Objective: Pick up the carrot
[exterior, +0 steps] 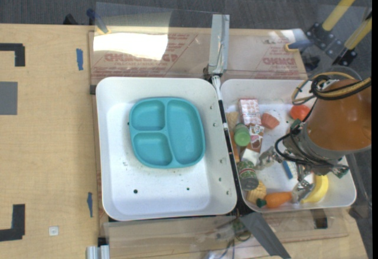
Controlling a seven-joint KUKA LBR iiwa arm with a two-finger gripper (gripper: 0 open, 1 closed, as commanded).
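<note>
The carrot (278,199) is a small orange piece lying flat near the front wall of the right bin (347,197). My gripper (288,171) hangs under the orange-banded wrist, just above and slightly right of the carrot, not touching it. Its two metal fingers are spread apart: one finger (270,157) points left and the other sits by the banana. The gripper is open and holds nothing.
A yellow banana (319,189) lies right of the carrot and a yellow corn piece (257,194) left of it. A dark can (248,181), green cylinder (242,135), red-white carton (249,111) and orange toys crowd the right bin. A teal divided plate (167,132) sits in the left bin (118,193).
</note>
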